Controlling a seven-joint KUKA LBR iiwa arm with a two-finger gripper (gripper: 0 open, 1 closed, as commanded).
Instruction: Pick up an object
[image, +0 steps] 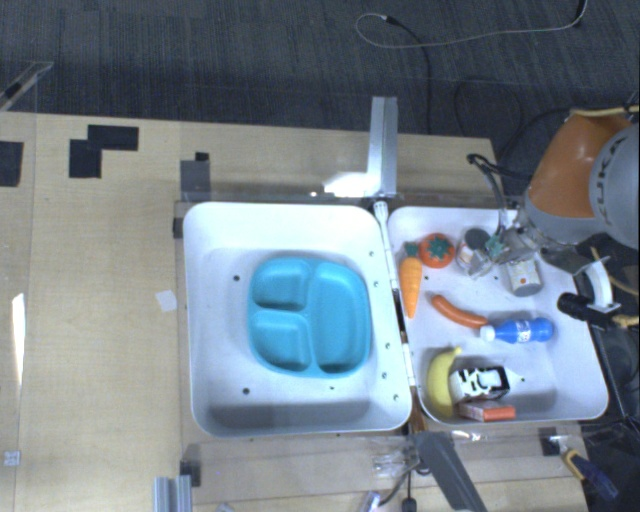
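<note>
The claw hangs low over the right bin, near its far edge; whether it is wide or narrow cannot be told. Just left of it sits a tomato, with a carrot beyond that. Below it lie a sausage and a blue bottle, then a banana. Farthest left, a blue divided plate rests in the left bin.
</note>
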